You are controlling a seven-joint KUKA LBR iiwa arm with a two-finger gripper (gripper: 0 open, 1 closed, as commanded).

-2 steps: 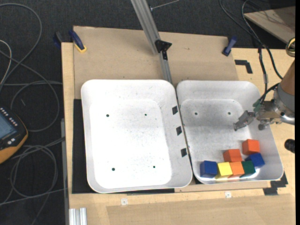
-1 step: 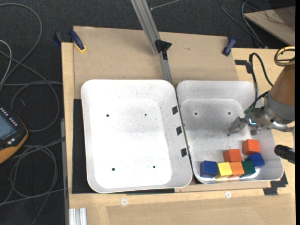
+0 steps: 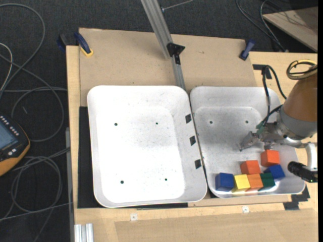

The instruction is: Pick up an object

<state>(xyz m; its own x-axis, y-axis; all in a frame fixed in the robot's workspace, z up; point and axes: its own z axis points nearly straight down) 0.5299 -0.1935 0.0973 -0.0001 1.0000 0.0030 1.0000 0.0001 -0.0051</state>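
Several small blocks lie in the near right corner of the right bin (image 3: 222, 110): a blue block (image 3: 224, 180), a yellow block (image 3: 241, 181), two orange blocks (image 3: 250, 166) (image 3: 256, 180), a green block (image 3: 268, 179) and another blue block (image 3: 276, 171). A further orange block (image 3: 272, 157) sits slightly apart, higher up. My gripper (image 3: 256, 144) hangs low over the bin floor just up and left of that block. Its fingers stand spread, open, with bare bin floor between them. The arm's orange band (image 3: 303, 102) is above to the right.
The left bin (image 3: 136, 140) lies beside the right one, with a divider with black clips (image 3: 193, 140) between them. A metal bar (image 3: 159, 21) slants in from the top. Cables and a handheld pendant (image 3: 10, 140) lie on the floor to the left.
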